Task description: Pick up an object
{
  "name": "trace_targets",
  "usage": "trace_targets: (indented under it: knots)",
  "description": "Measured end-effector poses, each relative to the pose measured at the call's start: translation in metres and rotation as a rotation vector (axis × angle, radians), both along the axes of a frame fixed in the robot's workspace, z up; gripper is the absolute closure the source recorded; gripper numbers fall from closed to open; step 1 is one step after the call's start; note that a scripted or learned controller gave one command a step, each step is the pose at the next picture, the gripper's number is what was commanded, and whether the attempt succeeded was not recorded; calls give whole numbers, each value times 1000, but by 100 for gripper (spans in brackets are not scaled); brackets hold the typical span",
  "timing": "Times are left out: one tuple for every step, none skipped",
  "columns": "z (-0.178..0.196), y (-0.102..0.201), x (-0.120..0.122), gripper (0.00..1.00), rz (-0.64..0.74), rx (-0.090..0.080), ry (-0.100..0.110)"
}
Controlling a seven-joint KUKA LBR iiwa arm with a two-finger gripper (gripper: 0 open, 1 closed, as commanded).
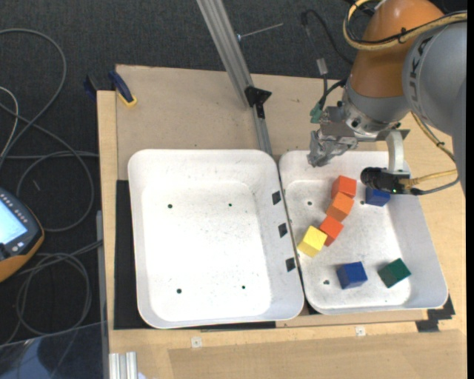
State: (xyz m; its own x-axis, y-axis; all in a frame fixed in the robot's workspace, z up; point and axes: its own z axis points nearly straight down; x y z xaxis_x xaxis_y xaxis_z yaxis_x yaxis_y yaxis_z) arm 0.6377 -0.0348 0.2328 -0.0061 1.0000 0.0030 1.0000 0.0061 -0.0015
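A: What is seen on the tabletop (185,96), taken from the largest thing down?

B: Two shallow white bins are seen side by side. The left bin (207,237) is taken as the landmark. The right bin (415,244) is set against its right wall, the two rims touching.

A: And the arm?

B: The grey arm (437,66), with its orange band (392,22), is seen well to the right of the left bin and beyond its far corner. The end effector (323,152) is held just right of the left bin's far right corner, above the far rim of the right bin. Nothing is seen between its fingers; whether they are apart or together cannot be told.

A: Where are the objects?

B: All are found right of the left bin. An orange block (344,186) heads a slanted row of orange blocks, closed by a yellow block (312,240) nearest the left bin. A blue block (351,274) and a green block (394,272) are seen farther right, toward the near edge. Another blue block (377,196) is seen farthest right, beside a black fitting (378,178).
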Motion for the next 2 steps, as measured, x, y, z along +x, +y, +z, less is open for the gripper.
trace_targets:
  knots:
    - [13, 56, 6, 100, 1, 0, -5]
    - [17, 119, 11, 100, 2, 0, -4]
